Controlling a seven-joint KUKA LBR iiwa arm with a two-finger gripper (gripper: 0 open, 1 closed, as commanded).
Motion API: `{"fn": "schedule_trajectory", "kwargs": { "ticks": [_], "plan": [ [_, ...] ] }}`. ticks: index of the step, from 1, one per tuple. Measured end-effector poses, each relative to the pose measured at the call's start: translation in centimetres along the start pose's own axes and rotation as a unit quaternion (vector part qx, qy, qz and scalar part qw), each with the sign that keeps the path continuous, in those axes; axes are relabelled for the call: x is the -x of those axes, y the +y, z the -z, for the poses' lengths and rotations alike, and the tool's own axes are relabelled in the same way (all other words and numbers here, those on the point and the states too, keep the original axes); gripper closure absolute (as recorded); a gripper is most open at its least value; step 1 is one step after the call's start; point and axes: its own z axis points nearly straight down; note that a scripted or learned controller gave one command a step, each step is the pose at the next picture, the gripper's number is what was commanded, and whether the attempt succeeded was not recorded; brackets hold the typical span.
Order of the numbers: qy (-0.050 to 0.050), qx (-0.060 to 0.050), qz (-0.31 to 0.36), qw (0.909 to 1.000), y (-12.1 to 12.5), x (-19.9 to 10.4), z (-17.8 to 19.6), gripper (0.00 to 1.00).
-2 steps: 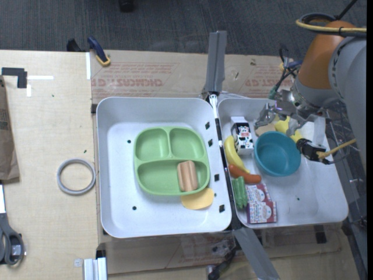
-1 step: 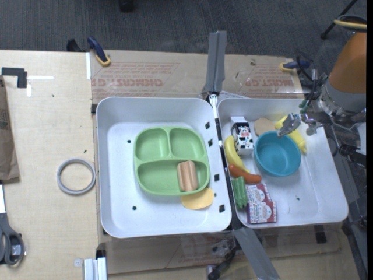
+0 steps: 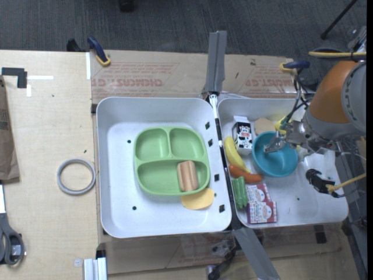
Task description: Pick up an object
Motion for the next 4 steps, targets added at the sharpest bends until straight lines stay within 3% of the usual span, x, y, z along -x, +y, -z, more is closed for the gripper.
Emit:
{"fn": "schedule_trajectory", "kwargs": {
  "ticks": [1, 2, 3, 4],
  "plan": [
    [-0.001, -0.001, 0.018, 0.9998, -8.2, -5.1, 0.0, 0.0],
    [0.0, 0.0, 0.066, 0.9978, -3.1, -3.8, 0.0, 0.0],
    [-0.004, 0.003, 0.064, 0.9979, -3.0, -3.3, 1.1, 1.0],
    [-0.001, -0.001, -0.027, 0.9996, -1.3, -8.7, 11.1, 1.0]
  ]
}}
